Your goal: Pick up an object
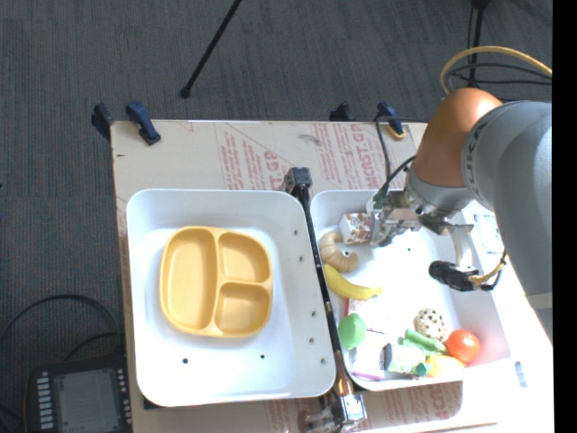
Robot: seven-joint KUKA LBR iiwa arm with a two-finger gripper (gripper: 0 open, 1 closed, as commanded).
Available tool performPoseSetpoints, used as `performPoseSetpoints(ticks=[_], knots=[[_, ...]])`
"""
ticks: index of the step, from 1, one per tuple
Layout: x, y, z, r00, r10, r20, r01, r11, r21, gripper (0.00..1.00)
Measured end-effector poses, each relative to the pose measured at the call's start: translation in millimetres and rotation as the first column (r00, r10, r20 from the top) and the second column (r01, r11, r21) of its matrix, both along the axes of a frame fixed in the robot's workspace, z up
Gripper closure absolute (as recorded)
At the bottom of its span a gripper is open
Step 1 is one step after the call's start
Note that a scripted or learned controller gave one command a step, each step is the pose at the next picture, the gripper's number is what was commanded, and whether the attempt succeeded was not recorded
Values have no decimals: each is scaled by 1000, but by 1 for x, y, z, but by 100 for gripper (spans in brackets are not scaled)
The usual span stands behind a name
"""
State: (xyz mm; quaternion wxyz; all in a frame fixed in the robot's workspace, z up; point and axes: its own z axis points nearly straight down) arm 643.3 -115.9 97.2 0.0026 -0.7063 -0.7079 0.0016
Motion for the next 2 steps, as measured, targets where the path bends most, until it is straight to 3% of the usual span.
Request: performPoseSetpoints(ticks=[1,2], knots=[[0,0,0,1000,0,0,0,1000,0,0],[0,-36,-10,1000,-2,2,2,1000,-1,0]])
